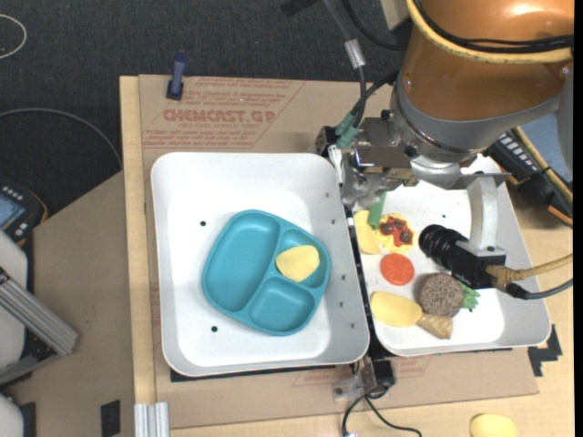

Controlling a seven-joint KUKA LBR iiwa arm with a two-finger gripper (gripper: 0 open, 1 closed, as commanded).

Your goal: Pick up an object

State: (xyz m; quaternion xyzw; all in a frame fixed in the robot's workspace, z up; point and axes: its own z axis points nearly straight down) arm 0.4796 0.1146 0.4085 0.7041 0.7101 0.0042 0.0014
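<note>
Several toy foods (397, 268) lie just beneath the pincer (372, 189).

yellow piece (297, 262) lying in teal divided plate (260, 271), left bin | orange disc (396, 268), yellow lump (394, 309), brown speckled ball (441, 293) sitting close together in right bin

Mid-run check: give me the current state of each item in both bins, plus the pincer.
Blue divided plate: flat in the left bin.
Pale yellow piece: resting in a plate compartment.
Red-orange disc: lying in the right bin.
Yellow lemon-like piece: lying near the right bin's front edge.
Brown round piece: lying beside the yellow piece.
Pincer: low over the right bin's back corner.
</note>
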